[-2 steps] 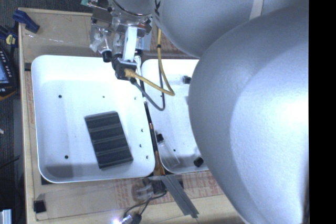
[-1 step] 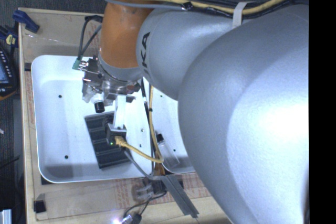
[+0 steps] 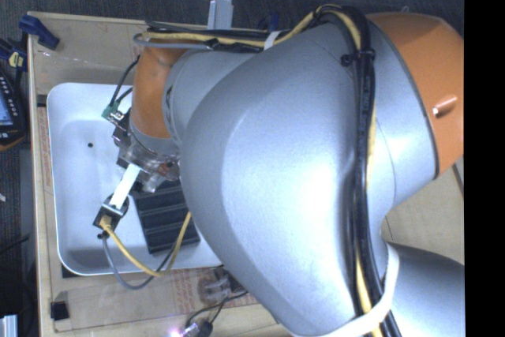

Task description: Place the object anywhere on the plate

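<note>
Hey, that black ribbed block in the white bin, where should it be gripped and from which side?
Probably across its two long edges, coming straight down from above. The black ribbed block lies flat on the floor of the white bin, so only its top and edges are open. Its right edge runs under the arm, so that side cannot be judged.

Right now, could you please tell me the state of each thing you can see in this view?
white bin: flat on the bench, its right part covered by the arm.
arm: stretched in from the right, wrist bent down over the white bin.
gripper: low in the white bin.
black ribbed block: just below the wrist, over the bin floor; loose or attached, cannot tell.
</note>
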Robot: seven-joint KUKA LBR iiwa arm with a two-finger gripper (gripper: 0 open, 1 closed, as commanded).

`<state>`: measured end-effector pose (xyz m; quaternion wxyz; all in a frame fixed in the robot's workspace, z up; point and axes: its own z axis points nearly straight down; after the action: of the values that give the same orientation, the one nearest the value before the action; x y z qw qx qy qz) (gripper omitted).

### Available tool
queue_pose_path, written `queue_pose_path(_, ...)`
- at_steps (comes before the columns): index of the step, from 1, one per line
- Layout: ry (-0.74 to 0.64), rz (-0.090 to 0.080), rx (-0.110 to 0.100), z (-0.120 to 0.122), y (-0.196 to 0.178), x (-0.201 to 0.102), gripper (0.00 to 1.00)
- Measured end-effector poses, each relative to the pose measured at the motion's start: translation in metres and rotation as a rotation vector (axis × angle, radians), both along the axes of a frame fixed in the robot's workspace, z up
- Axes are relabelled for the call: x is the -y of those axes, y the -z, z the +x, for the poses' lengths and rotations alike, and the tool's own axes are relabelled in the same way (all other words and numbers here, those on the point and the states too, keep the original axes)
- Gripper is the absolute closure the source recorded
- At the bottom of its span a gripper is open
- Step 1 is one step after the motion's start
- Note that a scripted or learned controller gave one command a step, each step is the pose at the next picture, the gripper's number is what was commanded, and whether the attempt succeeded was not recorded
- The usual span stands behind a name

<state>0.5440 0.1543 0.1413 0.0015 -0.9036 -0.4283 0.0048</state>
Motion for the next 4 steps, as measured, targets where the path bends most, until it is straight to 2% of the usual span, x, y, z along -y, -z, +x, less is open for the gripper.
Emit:
queue_pose_path(1, -0.424, 0.005, 0.007, 0.032, -0.131, -0.042, 1.00)
queue_pose_path(2, -0.548, 0.004, 0.000, -0.034, 0.005, -0.011, 1.00)
queue_pose_path(3, -0.709, 0.005, 0.006, 0.000, -0.071, 0.066, 1.00)
queue_pose_path(4, -0.497, 0.007, 0.010, -0.067, 0.048, 0.053, 1.00)
